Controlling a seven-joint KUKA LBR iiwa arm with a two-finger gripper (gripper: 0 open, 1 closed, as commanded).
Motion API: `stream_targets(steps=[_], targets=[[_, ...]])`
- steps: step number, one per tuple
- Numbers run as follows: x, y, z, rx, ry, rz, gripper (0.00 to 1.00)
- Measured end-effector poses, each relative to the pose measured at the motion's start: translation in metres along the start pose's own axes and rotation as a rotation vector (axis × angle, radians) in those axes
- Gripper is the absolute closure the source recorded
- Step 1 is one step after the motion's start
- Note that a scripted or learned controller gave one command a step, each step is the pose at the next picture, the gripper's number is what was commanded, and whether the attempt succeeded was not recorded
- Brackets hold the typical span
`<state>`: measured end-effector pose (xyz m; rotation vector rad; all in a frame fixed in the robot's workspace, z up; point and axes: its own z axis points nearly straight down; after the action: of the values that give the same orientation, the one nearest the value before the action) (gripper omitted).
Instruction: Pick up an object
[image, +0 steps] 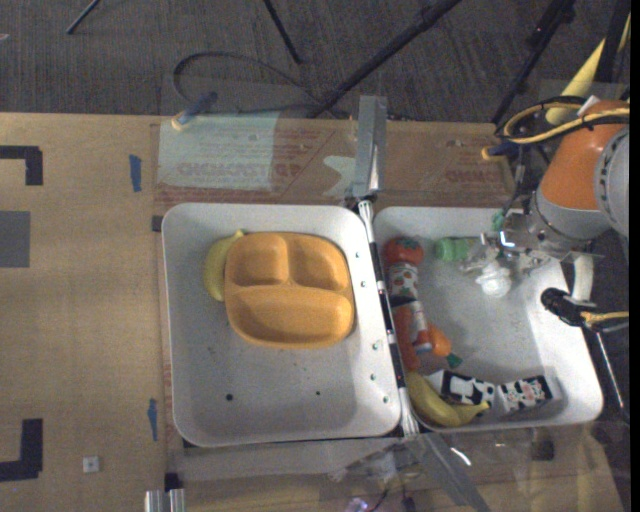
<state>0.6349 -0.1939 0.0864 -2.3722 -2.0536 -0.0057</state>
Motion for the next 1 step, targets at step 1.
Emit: stream_targets(steps=[1], targets=[[0.03, 0.0275, -0.0651, -0.005, -0.007, -0.08, 0.0]])
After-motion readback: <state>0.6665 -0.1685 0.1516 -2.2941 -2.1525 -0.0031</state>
